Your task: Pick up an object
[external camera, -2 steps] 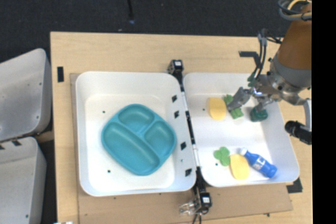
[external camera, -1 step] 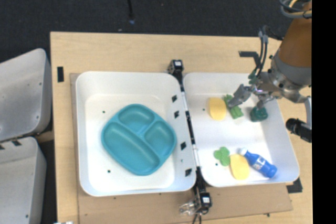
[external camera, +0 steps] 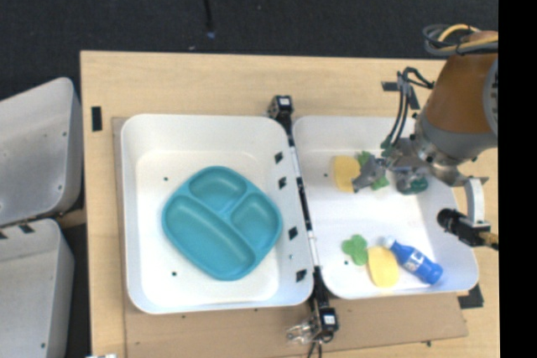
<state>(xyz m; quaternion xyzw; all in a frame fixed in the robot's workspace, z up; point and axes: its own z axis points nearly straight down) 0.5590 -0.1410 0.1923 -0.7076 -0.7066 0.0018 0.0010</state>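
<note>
Grey metal of the pincer [external camera: 382, 174] sits low in the right bin [external camera: 436, 285], over its far half, with the arm [external camera: 457, 109] coming in from the right. Just beside it on the left lies a yellow piece [external camera: 345, 173], and a green piece [external camera: 367, 159] lies right at the fingers; a pale green thing [external camera: 411, 184] shows under the wrist. Whether the pincer is wide or narrow I cannot tell, since the fingers blend with the green things around them, and nothing can be seen clearly gripped.

Nearer the front of the same bin lie a green clover shape [external camera: 356, 247], a second yellow block [external camera: 383, 267] and a blue bottle [external camera: 417, 262], the block and bottle touching. The left bin [external camera: 201, 130] bears a teal tray [external camera: 221, 221], well apart from the arm.

The step in hand looks like closing on something at the far cluster. To do it well, the fingers should straddle one piece only, most likely the green one, and go down fully to the bin floor before closing, so the piece is not nudged aside into the yellow one. A straight lift afterwards, slow at first, would show whether the grip holds. The crowding there is the main hazard: a finger landing on top of a piece would push it away.
</note>
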